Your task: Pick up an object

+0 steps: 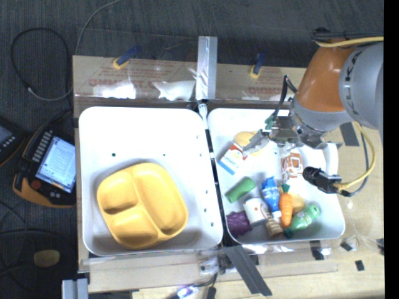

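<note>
Camera view looks down on two white bins set side by side, touching along a middle seam. Left bin (93, 123) holds a yellow compartment tray (141, 203), three hollows facing up, lying toward the bin's near side. Off the bench to the far left, a handheld pendant (53, 164) with a lit screen rests on the dark floor.

Right bin (215, 142) carries a cluster of small objects. Going rightward: a blue-and-white carton (230, 159) near the seam, a green block (240, 189) below it, a purple piece (237, 221) at the near edge, a white cup (255, 210), a blue bottle (270, 194), an orange carrot (286, 208), and a green item (305, 217) in the near right corner. These last ones lie packed against each other.

Over the bin's far half, the gripper (259, 139) hangs just beside the carton and a pale yellow object (244, 137). Whether its fingers are apart or together cannot be told, and nothing is seen between them. Grey arm with its orange band (324, 86) enters from the right.
</note>
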You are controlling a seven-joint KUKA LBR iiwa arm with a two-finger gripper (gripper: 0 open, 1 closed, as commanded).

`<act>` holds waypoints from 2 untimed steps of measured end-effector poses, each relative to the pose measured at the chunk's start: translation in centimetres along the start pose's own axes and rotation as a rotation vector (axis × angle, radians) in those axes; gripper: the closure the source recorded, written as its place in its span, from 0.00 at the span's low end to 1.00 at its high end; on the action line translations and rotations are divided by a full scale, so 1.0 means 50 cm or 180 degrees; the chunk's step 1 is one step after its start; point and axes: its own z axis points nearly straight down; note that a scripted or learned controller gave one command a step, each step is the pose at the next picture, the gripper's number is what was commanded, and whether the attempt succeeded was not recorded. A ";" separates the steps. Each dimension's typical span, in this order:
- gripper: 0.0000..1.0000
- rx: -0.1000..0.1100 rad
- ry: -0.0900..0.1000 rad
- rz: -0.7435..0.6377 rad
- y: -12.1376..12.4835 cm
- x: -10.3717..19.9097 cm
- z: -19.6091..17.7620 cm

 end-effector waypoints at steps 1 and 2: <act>0.00 -0.0079 -0.0021 -0.0645 0.097 -0.011 0.163; 1.00 -0.0075 -0.0002 -0.0650 0.100 -0.006 0.147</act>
